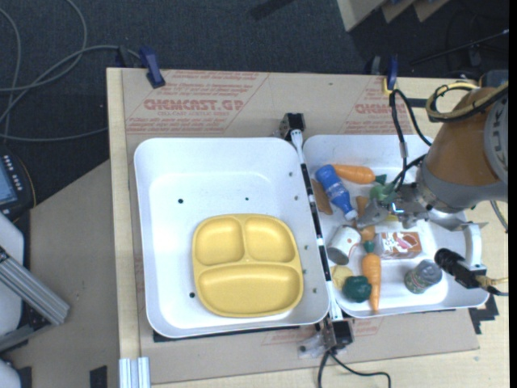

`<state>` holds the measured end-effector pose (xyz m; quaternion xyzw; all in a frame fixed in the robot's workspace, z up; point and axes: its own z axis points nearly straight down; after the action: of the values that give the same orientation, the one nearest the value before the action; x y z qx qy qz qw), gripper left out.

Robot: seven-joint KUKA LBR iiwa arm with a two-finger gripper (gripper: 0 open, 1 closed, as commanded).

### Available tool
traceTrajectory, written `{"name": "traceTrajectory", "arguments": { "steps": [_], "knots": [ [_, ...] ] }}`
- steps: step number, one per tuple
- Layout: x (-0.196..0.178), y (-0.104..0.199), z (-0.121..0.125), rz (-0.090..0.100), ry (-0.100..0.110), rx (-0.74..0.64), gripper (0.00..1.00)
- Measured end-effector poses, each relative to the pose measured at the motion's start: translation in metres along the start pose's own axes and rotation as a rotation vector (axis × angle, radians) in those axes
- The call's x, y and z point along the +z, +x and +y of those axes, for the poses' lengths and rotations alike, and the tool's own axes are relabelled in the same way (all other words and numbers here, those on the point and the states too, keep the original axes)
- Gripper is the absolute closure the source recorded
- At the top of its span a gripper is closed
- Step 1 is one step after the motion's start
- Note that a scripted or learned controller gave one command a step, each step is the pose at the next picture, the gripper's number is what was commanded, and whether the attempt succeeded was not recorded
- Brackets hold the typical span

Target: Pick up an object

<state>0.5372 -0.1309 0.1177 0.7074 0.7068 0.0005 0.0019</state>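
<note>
A grey-and-orange arm lowers its gripper into the right bin among a blue bottle, carrots and a packet, jaws' state impossible to tell; a yellow tray fills the left bin.

1. The scene is viewed from a single fixed camera mounted above the table, looking down at a slant.
2. Both white bins are taken in whole: the left bin toward the middle of the frame, the right bin toward the right.
3. The table is framed from some distance, with dark floor seen along the top and left.
4. The arm is seen entering from the right edge.
</note>
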Motion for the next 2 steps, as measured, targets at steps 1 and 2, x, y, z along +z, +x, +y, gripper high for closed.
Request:
{"name": "traceTrajectory", "arguments": {
  "steps": [1,2],
  "knots": [
    [0.035,0.039,0.049,0.001,0.0,-0.006,0.0],
    [0.033,0.024,-0.061,0.002,0.007,0.005,0.0]
  ]
}}
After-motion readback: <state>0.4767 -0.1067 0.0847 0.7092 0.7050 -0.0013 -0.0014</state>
